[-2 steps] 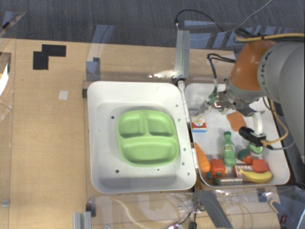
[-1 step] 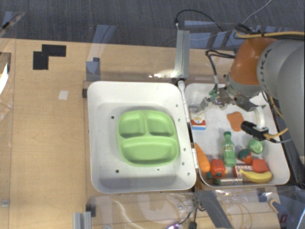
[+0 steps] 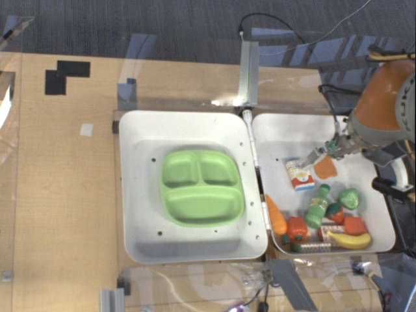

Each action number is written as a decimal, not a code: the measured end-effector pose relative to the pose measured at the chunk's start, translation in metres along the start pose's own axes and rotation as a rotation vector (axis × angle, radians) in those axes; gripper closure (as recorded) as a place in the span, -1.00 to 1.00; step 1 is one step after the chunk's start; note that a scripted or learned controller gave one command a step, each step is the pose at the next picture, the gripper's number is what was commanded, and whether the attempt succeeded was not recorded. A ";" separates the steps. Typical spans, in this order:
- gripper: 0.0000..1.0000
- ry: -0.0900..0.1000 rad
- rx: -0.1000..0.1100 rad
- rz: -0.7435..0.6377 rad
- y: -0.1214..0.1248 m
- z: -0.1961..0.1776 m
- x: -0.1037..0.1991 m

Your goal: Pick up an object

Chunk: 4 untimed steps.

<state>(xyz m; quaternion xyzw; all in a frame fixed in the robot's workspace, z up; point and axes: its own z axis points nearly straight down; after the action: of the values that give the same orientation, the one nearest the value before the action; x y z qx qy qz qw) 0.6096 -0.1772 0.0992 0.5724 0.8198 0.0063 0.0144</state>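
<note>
Orange toy piece [image 3: 325, 168] in right bin [image 3: 273, 135], upper middle, just beside small snack carton [image 3: 299, 174]. End effector [image 3: 329, 149] low over it, touching or nearly so; finger state: cannot tell. Banana [image 3: 351, 240], carrot [image 3: 276, 216], green bottle [image 3: 317, 207] clustered toward bin's near edge. Left bin [image 3: 140, 135] carries 1 green divided plate [image 3: 202, 187]. Both bins on table [image 3: 58, 194].

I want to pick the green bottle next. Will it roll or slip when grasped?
The green bottle lies on its side among other toys, so its round body could roll if nudged. It looks like smooth plastic, so probably light and somewhat slippery; the carrot and banana may crowd the fingers.
</note>
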 end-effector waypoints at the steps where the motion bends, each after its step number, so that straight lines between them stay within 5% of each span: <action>1: -1.00 0.003 0.001 0.057 0.011 0.001 0.067; 2: -1.00 0.008 0.020 0.237 0.029 0.004 -0.009; 4: -1.00 0.012 0.022 0.107 0.017 -0.009 0.005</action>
<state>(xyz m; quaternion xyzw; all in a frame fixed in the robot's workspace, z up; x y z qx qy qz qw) 0.6236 -0.1662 0.1084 0.6156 0.7880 0.0014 0.0027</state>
